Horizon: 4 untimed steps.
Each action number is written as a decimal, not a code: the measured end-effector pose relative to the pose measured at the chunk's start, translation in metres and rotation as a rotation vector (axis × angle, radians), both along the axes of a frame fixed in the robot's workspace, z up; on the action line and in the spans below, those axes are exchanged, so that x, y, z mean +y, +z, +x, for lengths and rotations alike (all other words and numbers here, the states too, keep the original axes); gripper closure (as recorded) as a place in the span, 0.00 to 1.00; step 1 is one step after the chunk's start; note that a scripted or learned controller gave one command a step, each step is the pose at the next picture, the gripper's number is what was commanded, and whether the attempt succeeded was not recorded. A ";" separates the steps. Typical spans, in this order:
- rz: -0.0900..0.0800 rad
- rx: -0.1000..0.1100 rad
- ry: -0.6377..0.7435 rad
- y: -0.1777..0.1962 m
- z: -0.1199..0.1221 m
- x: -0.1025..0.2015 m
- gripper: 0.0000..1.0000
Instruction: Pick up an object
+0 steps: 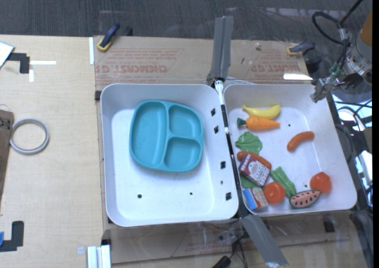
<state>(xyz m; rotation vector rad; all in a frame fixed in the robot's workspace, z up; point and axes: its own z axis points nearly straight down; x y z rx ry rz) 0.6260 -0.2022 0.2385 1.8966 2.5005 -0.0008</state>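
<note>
My gripper [323,89] hangs just past the far right corner of the right bin [331,160]; whether it is apart or together I cannot tell. Inside that bin lie a banana [262,110], a carrot [260,123], a sausage [300,140], two tomatoes and a watermelon slice [304,199].

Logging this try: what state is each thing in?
Blue three-compartment plastic plate: flat in left white bin, nothing on it.
Yellow toy banana: lying against orange toy carrot.
Orange toy sausage: lying alone.
End effector: above right white bin's far corner, holding nothing visible.
</note>
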 end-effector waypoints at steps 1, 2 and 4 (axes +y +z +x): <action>-0.001 -0.001 0.001 0.009 0.001 0.000 1.00; -0.002 -0.003 0.002 0.018 0.001 -0.001 1.00; 0.007 0.008 0.113 -0.136 0.032 -0.017 0.00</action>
